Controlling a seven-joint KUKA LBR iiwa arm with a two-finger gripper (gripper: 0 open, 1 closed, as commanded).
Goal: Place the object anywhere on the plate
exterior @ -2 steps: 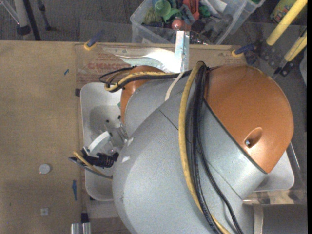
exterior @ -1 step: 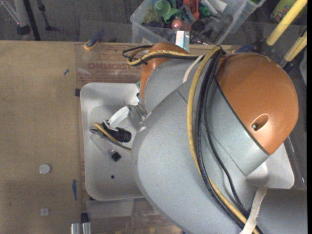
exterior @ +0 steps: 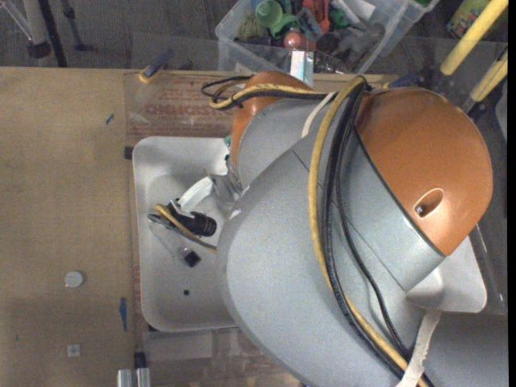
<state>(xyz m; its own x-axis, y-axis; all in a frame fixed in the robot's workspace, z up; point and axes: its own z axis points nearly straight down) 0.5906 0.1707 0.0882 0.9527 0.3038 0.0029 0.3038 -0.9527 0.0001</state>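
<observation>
**Gripper low in the near bin, its grasp hidden under the arm**

The gripper (exterior: 226, 184) sits deep over the back part of the white bin (exterior: 139, 216) on the view's left. It is tucked beneath its own wrist, so I cannot tell whether it is spread, closed or pinching anything. That low, reaching posture suggests it is working at the bin floor, either picking or setting down.

Just beside it, toward the front of the bin, a small black piece (exterior: 191, 257) lies flat and alone on the white floor, apart from the gripper. This is probably the object to be moved, and if so it is not held and not yet on any plate. A smaller dark speck (exterior: 185, 291) lies nearer the front wall.

The grey arm (exterior: 306, 297) with its orange band (exterior: 435, 168) comes in from the right and leans across the bench. It covers the rest of this bin and everything to its right, so the goal spot there cannot be judged.

Beyond the bins, the wooden bench (exterior: 56, 176) carries a small grey disc (exterior: 73, 279). A clear tub of coloured toys (exterior: 322, 10) stands behind, well out of the working area
</observation>
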